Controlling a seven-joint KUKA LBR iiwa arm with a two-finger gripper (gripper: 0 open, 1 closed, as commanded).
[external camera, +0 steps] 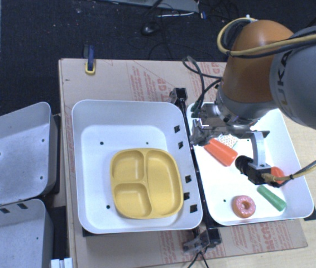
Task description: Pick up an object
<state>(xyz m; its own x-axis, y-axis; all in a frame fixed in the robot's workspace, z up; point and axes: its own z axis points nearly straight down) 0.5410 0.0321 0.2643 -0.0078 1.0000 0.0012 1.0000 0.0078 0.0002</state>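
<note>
In the right bin, an orange carrot-shaped piece lies near the left wall. A pink donut sits near the front, with a green cylinder to its right. A small orange piece peeks out further right. My gripper hangs under the orange-banded wrist, over the bin's back left part, just above and behind the carrot-shaped piece. The wrist hides much of the gripper.
The left bin holds a yellow divided plate. A ridge with black clips separates the two bins. A speckled white item shows behind the carrot-shaped piece. Spare white bins lie off the bench at the left.
</note>
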